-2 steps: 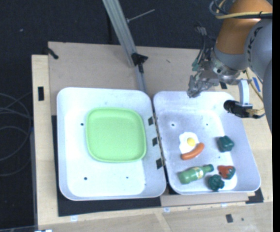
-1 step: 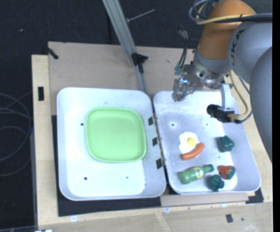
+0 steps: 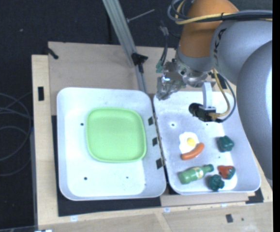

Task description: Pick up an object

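The pincer (image 3: 165, 88) hangs over the right bin's (image 3: 176, 111) far left corner, beside the divider; whether it is released or clenched cannot be told. Glossy plastic toys crowd that bin's near half: fried egg (image 3: 188, 140), sausage (image 3: 192, 152), green bottle (image 3: 195, 173), leaving its far half bare. Left of the divider, a smooth rounded-square green plate (image 3: 115, 134) lies mid-bin.
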Available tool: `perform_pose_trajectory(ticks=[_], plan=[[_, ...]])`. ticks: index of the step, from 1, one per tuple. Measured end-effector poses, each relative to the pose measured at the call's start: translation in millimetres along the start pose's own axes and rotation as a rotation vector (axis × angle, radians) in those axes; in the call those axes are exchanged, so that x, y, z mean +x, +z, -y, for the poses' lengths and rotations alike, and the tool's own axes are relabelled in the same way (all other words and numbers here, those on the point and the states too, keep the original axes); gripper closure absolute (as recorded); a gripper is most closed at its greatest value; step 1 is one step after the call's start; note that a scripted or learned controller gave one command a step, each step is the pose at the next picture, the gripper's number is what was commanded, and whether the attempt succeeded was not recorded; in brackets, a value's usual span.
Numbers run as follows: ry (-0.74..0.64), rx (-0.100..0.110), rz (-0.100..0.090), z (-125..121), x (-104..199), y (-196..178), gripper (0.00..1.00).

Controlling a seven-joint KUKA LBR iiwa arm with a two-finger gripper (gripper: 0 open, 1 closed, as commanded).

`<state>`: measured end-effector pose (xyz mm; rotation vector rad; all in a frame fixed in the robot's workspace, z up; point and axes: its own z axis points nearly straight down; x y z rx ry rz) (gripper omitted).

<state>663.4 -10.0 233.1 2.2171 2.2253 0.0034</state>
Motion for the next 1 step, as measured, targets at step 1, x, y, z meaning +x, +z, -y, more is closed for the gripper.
perform_pose_trajectory(ticks=[1], plan=[[-0.001, 0.000, 0.000, 10.9, 61.2, -7.5, 1.00]])
